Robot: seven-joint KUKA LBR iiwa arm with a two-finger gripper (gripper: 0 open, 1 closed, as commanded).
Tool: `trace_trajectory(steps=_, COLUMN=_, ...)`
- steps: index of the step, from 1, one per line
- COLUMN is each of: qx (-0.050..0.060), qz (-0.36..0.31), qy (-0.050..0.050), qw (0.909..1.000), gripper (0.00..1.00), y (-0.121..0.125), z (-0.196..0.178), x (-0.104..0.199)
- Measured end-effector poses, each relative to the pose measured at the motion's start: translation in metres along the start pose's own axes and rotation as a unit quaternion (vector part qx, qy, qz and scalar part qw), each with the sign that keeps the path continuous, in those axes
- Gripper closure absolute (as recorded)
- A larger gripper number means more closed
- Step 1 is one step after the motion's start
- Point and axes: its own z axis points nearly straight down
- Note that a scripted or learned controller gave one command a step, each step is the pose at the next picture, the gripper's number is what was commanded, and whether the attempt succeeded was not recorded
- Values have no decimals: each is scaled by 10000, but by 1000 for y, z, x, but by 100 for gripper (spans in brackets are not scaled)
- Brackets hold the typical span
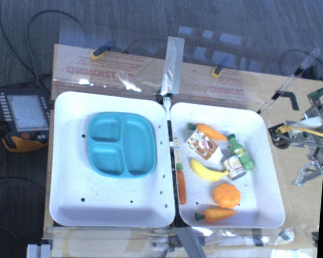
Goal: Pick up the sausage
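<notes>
The sausage (181,187) is a slim reddish-brown stick with a green tip. It lies lengthwise along the left wall of the right bin (271,163), close to the divider between the bins. My gripper (308,173) shows as grey metal at the far right edge, outside the right bin and well away from the sausage. Nothing is seen in it.
In the right bin lie a carrot (210,131), a small carton (203,145), a green bottle (239,153), a banana (207,171), an orange fruit (226,195) and a second carrot (217,214). The left bin (66,190) holds a blue divided plate (121,144).
</notes>
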Motion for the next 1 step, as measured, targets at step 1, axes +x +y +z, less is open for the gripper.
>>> trace_trajectory(steps=1, qx=0, qz=0, qy=0, qw=10000, gripper=0, y=0, z=0, x=0)
